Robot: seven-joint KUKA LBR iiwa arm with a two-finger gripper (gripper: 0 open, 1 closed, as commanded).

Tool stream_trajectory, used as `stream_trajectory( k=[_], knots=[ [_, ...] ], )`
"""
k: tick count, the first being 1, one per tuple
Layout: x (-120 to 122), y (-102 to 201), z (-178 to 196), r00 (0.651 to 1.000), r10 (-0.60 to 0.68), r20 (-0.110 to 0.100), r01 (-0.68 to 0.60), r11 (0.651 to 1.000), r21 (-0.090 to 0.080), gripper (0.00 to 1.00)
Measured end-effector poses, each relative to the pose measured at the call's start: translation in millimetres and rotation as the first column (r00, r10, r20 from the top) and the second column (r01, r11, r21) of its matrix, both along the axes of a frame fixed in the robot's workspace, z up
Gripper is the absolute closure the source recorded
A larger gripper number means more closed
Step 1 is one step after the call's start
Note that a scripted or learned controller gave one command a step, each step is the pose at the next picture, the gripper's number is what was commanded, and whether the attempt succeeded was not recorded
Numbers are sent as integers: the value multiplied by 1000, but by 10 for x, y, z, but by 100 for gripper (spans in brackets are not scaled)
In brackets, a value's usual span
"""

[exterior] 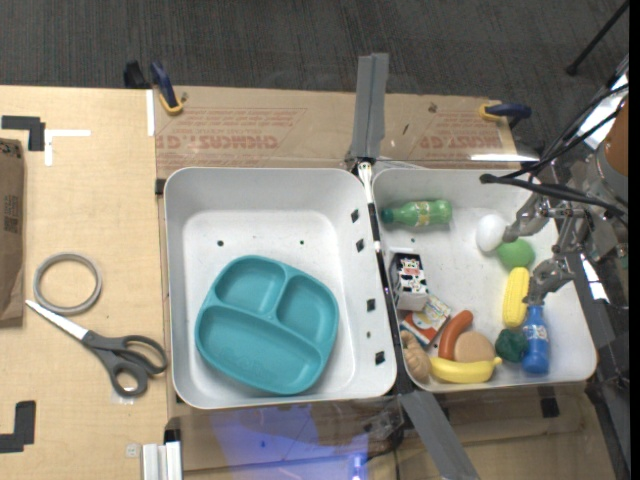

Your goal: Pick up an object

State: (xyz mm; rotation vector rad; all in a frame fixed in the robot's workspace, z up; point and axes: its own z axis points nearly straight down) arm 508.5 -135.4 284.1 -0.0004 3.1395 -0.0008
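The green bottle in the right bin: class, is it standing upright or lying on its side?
Lying on its side. The green bottle stretches lengthwise across the right bin's floor, near the far wall, yellow label showing.

1. The divided plate is teal, inside the white left bin.
2. The right bin is white too.
3. In it: a green bottle with a yellow label, a white egg, a green ball, a yellow corn cob and a blue bottle.
4. The small carton is black-and-white, cow-patterned.
5. The banana is yellow, the sausage red.
6. The surface is pale wood; the scissors have grey handles.
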Motion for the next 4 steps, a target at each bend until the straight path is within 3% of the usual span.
stream_trajectory(
  k=[1, 2, 3, 4],
  knots=[
    [-213, -111, -1559, 1000, 17, 0, -17, 1000, 0, 0],
    [602, 288, -1843, 999, 41, 4, -41, 999, 0, 0],
    [-219, 219, -1871, 996, 91, 24, -91, 996, -6, 0],
    [662, -182, -1911, 999, 53, 2, -53, 999, 0, 0]
  ],
)
